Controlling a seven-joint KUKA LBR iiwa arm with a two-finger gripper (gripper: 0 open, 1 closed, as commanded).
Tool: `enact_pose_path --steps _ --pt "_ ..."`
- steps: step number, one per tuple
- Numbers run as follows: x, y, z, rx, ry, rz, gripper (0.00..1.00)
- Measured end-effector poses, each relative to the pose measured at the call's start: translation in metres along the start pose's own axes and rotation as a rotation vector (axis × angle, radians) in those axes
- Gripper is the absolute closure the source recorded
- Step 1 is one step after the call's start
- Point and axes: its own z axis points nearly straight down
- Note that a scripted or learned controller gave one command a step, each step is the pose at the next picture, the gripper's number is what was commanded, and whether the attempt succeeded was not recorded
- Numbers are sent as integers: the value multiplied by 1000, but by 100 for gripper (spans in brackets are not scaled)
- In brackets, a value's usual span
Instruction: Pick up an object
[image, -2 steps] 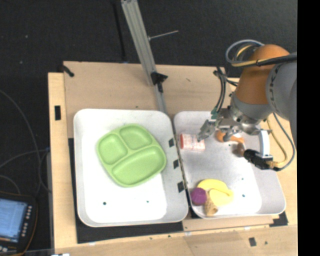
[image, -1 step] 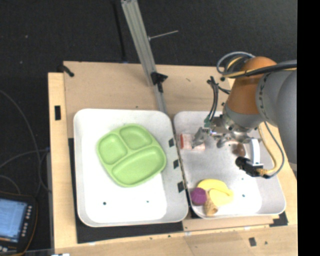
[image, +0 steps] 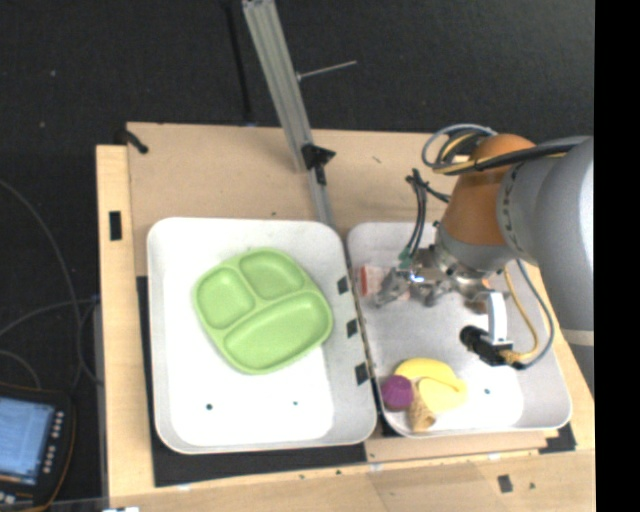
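Note:
My gripper (image: 400, 288) hangs low over the upper left part of the right bin (image: 540, 400), reaching in from the right under the orange wrist band. Just left of it, by the bin's left wall, lies a small red and white object (image: 368, 277). At the bin's front lie a yellow banana-like toy (image: 432, 380), a purple ball (image: 397, 392) touching its left side, and a tan piece (image: 422, 414) under them. The fingers are small and dark against the bin.
The left bin (image: 180, 400) holds a green divided plate (image: 262, 310). A black cable connector (image: 486, 346) dangles from the wrist over the right bin. A slanted metal post (image: 285, 90) rises behind the bins.

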Motion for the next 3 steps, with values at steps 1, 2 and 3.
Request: enact_pose_path --steps 1,2,3 --pt "-1 2 -14 -7 1 4 100" --pt "-5 8 -59 -9 1 0 100" --pt "-6 10 -114 -11 0 -4 100"
